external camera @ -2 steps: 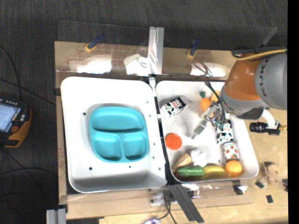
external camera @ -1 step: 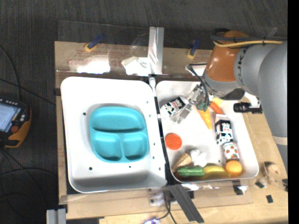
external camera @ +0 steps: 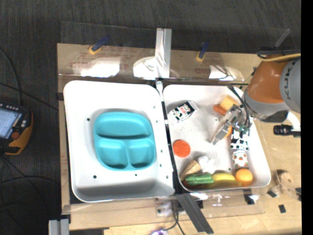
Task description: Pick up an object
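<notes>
Two white bins sit side by side on the bench. The left bin (external camera: 78, 131) holds a turquoise tray (external camera: 124, 140) with three sections. The right bin (external camera: 205, 94) is crowded: a small black-and-white carton (external camera: 182, 111) near the top, an orange disc (external camera: 182, 148) by the divider, and along the bottom edge a cone (external camera: 192, 167), a green vegetable (external camera: 199, 179), a banana (external camera: 224, 178) and an orange (external camera: 243, 176). The arm (external camera: 274, 89) reaches in from the right, its gripper (external camera: 222, 129) low over the bin floor, beside a spotted box (external camera: 239, 140) and below an orange block (external camera: 227, 104).
</notes>
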Controlling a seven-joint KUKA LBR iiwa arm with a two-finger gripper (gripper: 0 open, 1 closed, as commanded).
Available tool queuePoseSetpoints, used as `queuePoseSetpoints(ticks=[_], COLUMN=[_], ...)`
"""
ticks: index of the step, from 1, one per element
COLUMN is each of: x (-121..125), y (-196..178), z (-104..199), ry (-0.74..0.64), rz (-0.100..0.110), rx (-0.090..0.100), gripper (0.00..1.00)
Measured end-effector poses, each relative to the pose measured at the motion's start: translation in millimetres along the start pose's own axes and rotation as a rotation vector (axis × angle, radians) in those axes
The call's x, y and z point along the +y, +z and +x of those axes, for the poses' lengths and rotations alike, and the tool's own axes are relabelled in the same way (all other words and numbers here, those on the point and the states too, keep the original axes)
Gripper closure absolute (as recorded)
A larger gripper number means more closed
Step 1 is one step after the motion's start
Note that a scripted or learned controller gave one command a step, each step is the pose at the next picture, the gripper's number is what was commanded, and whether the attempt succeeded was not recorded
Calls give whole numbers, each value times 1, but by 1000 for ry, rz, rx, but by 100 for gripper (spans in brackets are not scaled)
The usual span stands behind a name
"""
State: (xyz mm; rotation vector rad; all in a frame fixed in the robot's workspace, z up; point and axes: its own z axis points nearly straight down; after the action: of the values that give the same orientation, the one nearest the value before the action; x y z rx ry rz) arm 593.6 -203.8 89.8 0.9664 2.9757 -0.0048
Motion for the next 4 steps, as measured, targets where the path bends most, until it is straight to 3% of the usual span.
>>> queuePoseSetpoints(ticks=[1,2,3,4], x=[39,34,-29,31], y=[-1,-2,-2,0], z=[22,82,60,14], ry=[72,305,298,340], rz=[-2,-5,-8,-2], rx=[-1,-1,1,-1], gripper=[0,0,0,0])
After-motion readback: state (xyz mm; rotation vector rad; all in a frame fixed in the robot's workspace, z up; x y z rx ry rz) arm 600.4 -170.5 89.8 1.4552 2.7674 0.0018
